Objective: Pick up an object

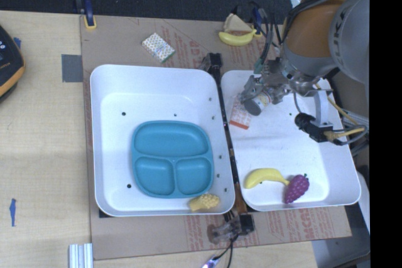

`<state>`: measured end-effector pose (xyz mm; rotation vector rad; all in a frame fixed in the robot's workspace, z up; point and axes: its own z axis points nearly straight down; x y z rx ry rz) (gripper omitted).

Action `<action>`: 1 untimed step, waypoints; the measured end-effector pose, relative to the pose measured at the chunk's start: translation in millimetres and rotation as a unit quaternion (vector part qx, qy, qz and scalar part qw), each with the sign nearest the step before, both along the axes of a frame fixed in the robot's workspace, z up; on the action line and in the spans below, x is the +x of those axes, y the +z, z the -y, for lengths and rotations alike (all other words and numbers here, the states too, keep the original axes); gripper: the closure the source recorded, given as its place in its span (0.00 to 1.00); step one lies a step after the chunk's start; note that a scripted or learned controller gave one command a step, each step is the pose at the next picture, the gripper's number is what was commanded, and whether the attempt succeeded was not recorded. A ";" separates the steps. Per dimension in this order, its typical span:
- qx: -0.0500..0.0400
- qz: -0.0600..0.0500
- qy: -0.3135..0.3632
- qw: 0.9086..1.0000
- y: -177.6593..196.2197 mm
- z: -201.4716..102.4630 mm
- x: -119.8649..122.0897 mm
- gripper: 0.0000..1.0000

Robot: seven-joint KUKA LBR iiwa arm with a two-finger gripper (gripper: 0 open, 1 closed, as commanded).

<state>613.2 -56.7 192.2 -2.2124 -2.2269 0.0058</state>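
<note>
Grey arm (326, 28) hides right bin's (339, 198) far corner.

No text, brand or number can be read here. Faint reddish printing runs along the brown cardboard sheet (188, 41) under the bins, but its letters are too blurred to make out. The small packet (239, 116) in the right bin carries red marking that is likewise illegible.

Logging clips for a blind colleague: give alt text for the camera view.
The gripper hangs over the right bin's far left corner, above a small white-and-red packet. Near that bin's front lie a yellow banana and purple grapes. The left bin holds a blue divided tray and a yellow corn piece.
</note>
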 end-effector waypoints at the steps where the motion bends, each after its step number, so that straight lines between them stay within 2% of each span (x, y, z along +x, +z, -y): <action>1: 0.000 0.000 0.000 1.000 14.2 -27.2 -42.3 1.00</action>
